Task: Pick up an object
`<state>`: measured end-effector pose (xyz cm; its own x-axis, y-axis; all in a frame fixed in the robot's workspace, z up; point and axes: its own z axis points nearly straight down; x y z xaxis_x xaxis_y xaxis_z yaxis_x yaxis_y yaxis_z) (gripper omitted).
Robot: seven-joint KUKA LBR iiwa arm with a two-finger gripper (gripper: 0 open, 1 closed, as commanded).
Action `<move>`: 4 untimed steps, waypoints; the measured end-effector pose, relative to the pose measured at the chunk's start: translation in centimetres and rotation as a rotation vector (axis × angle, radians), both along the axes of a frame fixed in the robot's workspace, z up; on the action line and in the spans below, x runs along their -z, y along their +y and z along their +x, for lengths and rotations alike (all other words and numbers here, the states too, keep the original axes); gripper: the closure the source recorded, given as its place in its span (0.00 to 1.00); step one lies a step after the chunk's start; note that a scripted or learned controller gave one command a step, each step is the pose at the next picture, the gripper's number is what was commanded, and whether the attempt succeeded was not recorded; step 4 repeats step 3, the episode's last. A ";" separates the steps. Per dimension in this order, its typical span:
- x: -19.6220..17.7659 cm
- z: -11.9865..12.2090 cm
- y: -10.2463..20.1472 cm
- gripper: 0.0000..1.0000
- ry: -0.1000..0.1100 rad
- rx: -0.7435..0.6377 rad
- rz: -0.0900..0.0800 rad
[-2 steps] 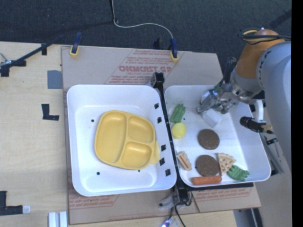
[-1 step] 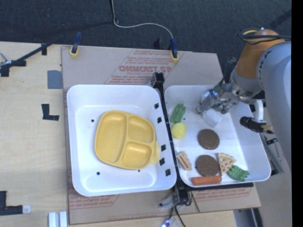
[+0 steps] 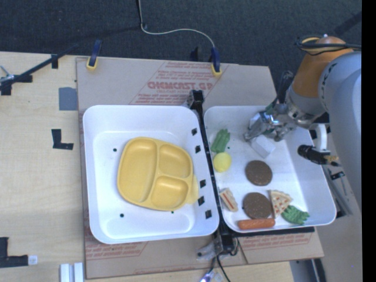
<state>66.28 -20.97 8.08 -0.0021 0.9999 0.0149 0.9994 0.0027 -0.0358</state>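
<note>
The camera view showed the toy food lying loose in the right bin (image 3: pixel 305 175), none of it lifted. A green pepper-like piece (image 3: pixel 221 140) lay near the bin's left wall, with a yellow ball (image 3: pixel 222 162) just below it. Two brown patties sat in the middle, the upper patty (image 3: pixel 258 173) above the lower patty (image 3: pixel 257 204). A small sandwich piece (image 3: pixel 228 199) lay left of the lower patty, an orange carrot (image 3: pixel 256 223) ran along the near wall, and a cracker wedge (image 3: pixel 279 201) rested beside a leafy green piece (image 3: pixel 295 215) in the near right corner.

The gripper (image 3: pixel 262 135) hung over the upper part of that bin, above the upper patty and apart from it; a pale, blurred block (image 3: pixel 262 148) sat just under its tip. Whether its fingers were spread or closed could not be told, and nothing was clearly seen between them. The grey arm with its orange band (image 3: pixel 314 69) reached in from the right.

The left bin (image 3: pixel 100 128) held a yellow divided tray (image 3: pixel 155 173). Both bins sat on a cardboard sheet (image 3: pixel 176 81) clamped to the wooden table (image 3: pixel 35 128).
</note>
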 end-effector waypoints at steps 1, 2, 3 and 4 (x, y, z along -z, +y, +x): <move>0.0 0.0 0.0 0.00 0.000 0.000 0.000; 0.0 0.0 -0.1 0.00 0.001 -0.001 0.003; 0.0 0.0 0.0 0.00 -0.001 0.002 -0.001; 0.0 0.0 0.0 0.00 -0.001 0.002 -0.001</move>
